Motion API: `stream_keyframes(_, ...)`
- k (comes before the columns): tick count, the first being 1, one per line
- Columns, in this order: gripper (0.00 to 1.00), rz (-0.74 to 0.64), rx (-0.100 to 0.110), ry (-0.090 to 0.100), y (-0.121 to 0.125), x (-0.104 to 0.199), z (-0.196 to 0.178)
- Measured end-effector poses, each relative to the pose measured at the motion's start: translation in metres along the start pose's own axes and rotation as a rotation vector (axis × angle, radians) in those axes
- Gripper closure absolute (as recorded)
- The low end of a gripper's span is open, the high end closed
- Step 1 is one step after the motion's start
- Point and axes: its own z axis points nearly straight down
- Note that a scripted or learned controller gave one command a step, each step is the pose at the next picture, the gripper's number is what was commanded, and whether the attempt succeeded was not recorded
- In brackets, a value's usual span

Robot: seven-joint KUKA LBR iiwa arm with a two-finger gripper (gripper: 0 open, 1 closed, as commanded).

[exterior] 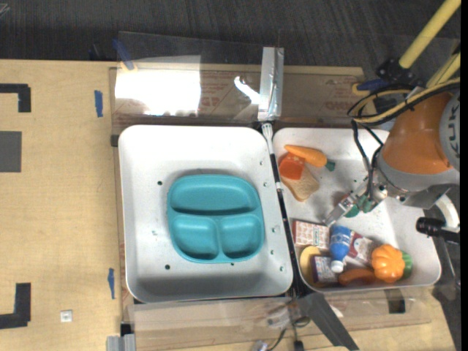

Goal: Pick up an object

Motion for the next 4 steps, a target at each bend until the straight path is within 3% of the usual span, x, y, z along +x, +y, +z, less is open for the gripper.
stream_keyframes(1, 0.0, 0.251, 0.006, 0.002, 0.092, -0.059, -0.013)
stream_keyframes(2, 0.0, 0.306, 0.007, -0.002, 0.115, -0.028, 0.001)
stream_keyframes(3, 1.0, 0.302, 0.01, -0.007, 0.114, -0.029, -0.01)
stream_keyframes(4, 1.0, 0.664, 0.051, -0.001, 0.143, 0.033, -0.07)
